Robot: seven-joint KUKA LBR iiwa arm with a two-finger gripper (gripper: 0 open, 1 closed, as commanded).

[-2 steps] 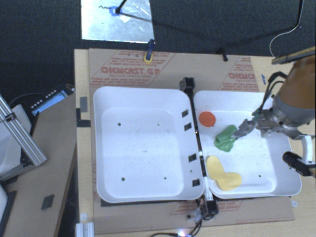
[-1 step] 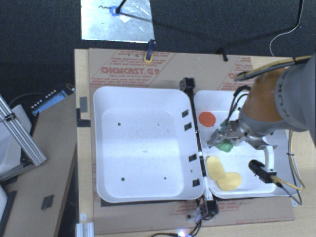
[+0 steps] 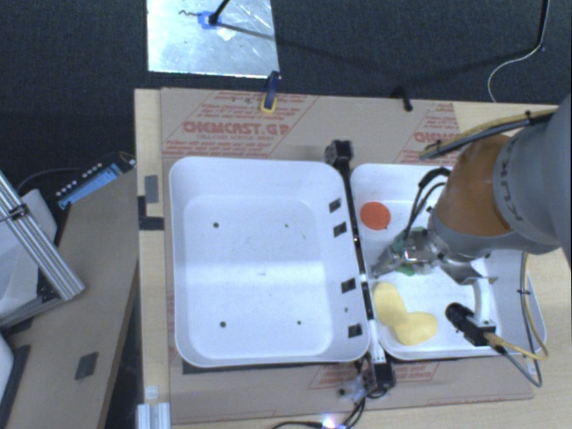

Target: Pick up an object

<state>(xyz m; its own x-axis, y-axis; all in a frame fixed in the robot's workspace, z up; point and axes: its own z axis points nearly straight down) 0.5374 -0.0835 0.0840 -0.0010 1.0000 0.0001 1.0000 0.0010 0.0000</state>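
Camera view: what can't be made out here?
- End effector: open or shut unclear; small, partly under the wrist.
- Green bit by the end effector: too small and covered to identify.
- Right bin: much of its floor hidden by the arm.
- Yellow object: its kind unclear, soft outline.
- Orange disc: flat or domed, cannot tell.

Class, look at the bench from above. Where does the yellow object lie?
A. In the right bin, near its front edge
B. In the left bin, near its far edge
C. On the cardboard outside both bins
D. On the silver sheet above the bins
A: the yellow object lies on the floor of the right bin, near the front edge, in front of the orange disc and below the gripper.
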